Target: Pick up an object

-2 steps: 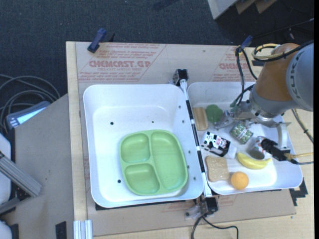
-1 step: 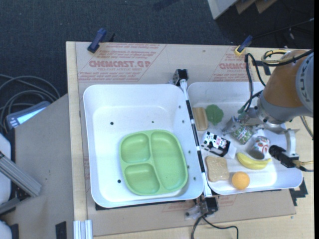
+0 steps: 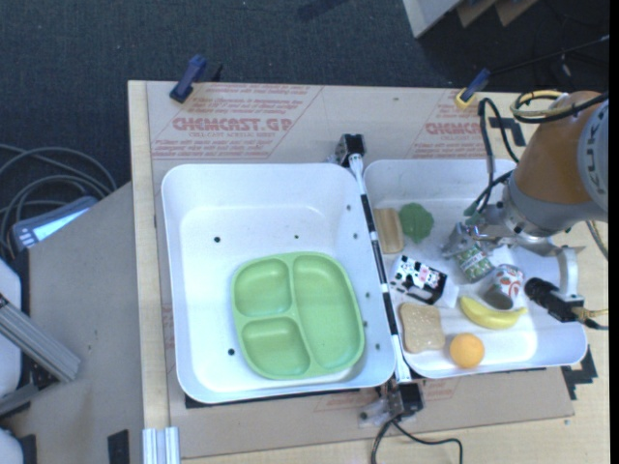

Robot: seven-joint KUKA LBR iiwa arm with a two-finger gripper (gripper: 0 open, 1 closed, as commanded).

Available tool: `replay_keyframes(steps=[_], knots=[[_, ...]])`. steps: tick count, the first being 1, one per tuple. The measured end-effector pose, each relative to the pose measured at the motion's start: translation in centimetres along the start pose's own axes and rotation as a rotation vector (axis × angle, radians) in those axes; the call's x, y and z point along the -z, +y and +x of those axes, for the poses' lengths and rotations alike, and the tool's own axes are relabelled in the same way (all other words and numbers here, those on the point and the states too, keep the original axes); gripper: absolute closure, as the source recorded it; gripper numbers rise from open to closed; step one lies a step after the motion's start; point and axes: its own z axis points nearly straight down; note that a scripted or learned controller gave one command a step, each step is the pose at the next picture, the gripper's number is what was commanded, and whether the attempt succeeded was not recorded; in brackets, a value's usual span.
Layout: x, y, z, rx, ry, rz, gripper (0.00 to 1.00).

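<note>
The right bin (image 3: 435, 176) holds several small objects. A green broccoli-like piece (image 3: 417, 220) and a tan slab (image 3: 388, 228) lie at its left. A black-and-white patterned block (image 3: 418, 278) lies in the middle, with a bread slice (image 3: 422, 327) and an orange (image 3: 467, 350) toward the front. A banana (image 3: 491, 312) lies next to a small red-and-white can (image 3: 507, 283). My gripper (image 3: 469, 249) is low in the bin, just right of the green piece and above the can. A greyish-green thing (image 3: 476, 263) sits right at its tip.
The left bin (image 3: 193, 201) holds a green divided plate (image 3: 295, 312). The grey arm with its orange band (image 3: 556, 158) reaches over the right bin's far right side. A black fitting (image 3: 549, 298) lies at the bin's right edge.
</note>
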Motion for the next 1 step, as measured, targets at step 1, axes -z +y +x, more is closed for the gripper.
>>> replay_keyframes(steps=[1], knots=[[8.96, -2.17, 11.66, 0.002, 0.001, 0.001, 1.00]])
